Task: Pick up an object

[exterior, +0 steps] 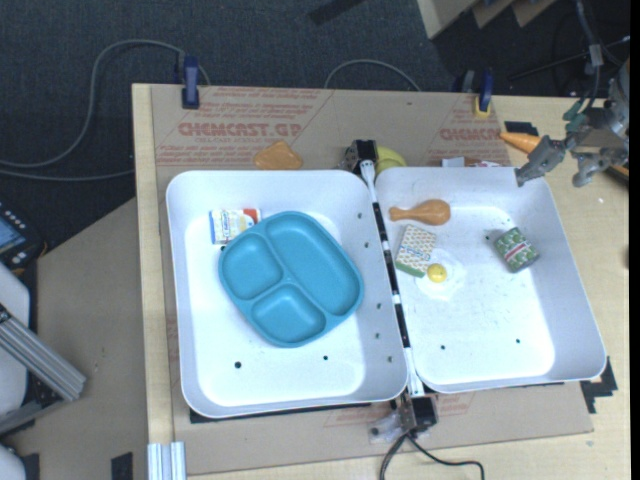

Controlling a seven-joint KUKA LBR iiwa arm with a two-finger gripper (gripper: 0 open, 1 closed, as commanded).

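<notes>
Four small things lying in the right bin (560, 298), each one a candidate for picking. Starting with the tan drumstick (420, 211): lying flat near the bin's far left corner, long axis running almost straight left to right, thick end pointing right, thin bone end pointing left toward the seam between the bins. Just below it, lying flat, the pale checked wafer (414, 249), long axis running far to near with a slight lean, and seeming to touch the fried egg (437, 274) at its near right corner; yolk facing up. Off to the right and well apart from those three, the green can (513, 249), resting on its side, long axis running diagonally from far left to near right.

Hovering beyond the bin's far right corner, the gripper (557, 171), spread apart and pinching nothing, well clear of all four things.

Moving outward to the left bin (190, 298): carrying a blue divided plate (290, 278), sitting slantwise, with a small white carton (233, 223) peeking out at its far left edge.

Resting on the worktop (155, 268) behind the bins, an orange piece (278, 155) and a yellow-green piece (388, 158). Gripping the worktop's far edge, two blue clamps (189, 71).
</notes>
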